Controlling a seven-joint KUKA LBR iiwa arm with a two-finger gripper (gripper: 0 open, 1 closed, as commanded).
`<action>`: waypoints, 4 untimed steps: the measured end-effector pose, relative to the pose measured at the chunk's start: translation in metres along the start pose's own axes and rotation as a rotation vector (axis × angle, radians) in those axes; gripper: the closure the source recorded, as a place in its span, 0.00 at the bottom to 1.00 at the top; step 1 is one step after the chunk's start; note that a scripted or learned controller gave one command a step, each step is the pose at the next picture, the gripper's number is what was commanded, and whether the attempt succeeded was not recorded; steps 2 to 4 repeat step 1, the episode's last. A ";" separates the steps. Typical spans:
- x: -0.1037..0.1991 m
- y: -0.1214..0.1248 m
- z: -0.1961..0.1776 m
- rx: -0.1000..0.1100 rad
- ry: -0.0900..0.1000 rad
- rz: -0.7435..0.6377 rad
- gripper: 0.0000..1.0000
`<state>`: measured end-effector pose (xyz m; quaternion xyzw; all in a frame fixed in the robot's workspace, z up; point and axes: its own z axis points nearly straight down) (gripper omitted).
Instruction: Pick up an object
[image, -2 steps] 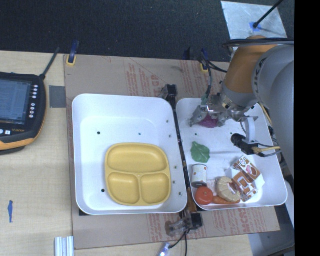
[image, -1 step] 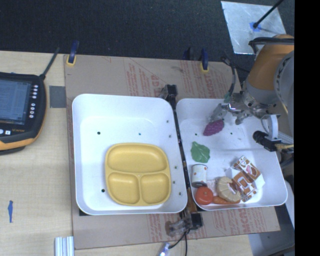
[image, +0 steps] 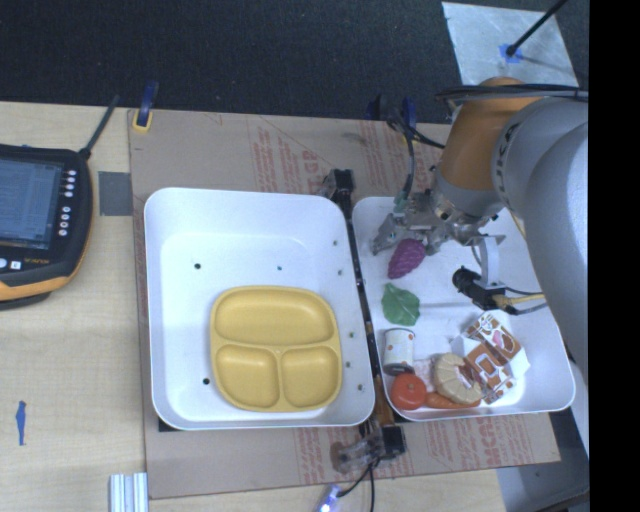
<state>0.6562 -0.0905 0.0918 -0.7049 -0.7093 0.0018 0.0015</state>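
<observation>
The tool (image: 420, 232) is poised over the purple grapes (image: 405, 258) at the far end of the right bin (image: 545, 395); its opening cannot be told. The grapes should be centred before closing, and the green leaf (image: 400, 303) avoided.

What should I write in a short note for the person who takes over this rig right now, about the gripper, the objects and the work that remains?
Gripper: low in the far end of the right bin, right above the purple grape toy. Whether it grips the toy cannot be told.
Other things in the right bin: green leaf toy, small can, red tomato toy, round bread toy, printed snack packet.
Left bin: holds a yellow divided tray.
Done: the arm has reached an object.
Left: confirm a grasp and lift the object out.
</observation>
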 end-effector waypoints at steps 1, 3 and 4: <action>-0.001 0.000 -0.011 0.002 -0.001 -0.002 1.00; -0.001 0.000 -0.011 0.002 -0.001 -0.002 1.00; -0.001 0.000 -0.011 0.002 -0.001 -0.002 1.00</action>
